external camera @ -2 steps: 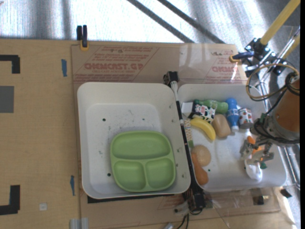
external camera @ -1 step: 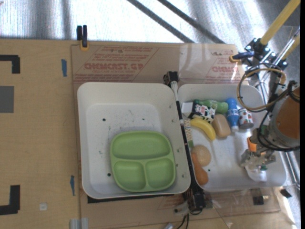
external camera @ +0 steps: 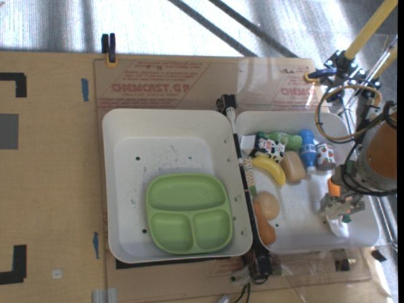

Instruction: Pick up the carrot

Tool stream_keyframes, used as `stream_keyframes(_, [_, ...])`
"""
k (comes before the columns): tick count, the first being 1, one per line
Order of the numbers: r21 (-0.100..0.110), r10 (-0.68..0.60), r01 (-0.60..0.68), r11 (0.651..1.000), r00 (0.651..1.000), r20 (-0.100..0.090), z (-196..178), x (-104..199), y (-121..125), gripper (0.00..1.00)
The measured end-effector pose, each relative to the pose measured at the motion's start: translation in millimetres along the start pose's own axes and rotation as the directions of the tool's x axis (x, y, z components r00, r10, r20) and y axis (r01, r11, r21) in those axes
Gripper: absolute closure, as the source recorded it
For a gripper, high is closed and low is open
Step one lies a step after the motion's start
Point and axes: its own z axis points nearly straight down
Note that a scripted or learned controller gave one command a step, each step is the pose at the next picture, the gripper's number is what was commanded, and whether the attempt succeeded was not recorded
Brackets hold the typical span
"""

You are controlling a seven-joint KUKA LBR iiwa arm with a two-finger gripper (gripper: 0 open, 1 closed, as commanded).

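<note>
Camera view: the carrot lies at the near left edge of the right bin, tight against the wall, with a pale round thing touching its upper end and a banana beyond. The gripper hangs over the bin's right side, well apart; its fingers can't be read. This looks like the approach; next it must cross left and descend beside the wall.
</note>
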Motion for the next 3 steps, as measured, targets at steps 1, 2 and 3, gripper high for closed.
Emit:
stream_keyframes(1, [0.009,0.011,-0.012,1.0,1.0,0.006,-11.4,-2.6,-3.1,1.0])
stream_keyframes(2, [0.001,0.42,-0.42,0.907,0.907,-0.041,13.7,-86.7,-23.9,1.0])
stream_keyframes(3, [-0.004,0.218,-0.218,0.976,0.975,-0.042,11.2,-23.3,-15.7,1.0])
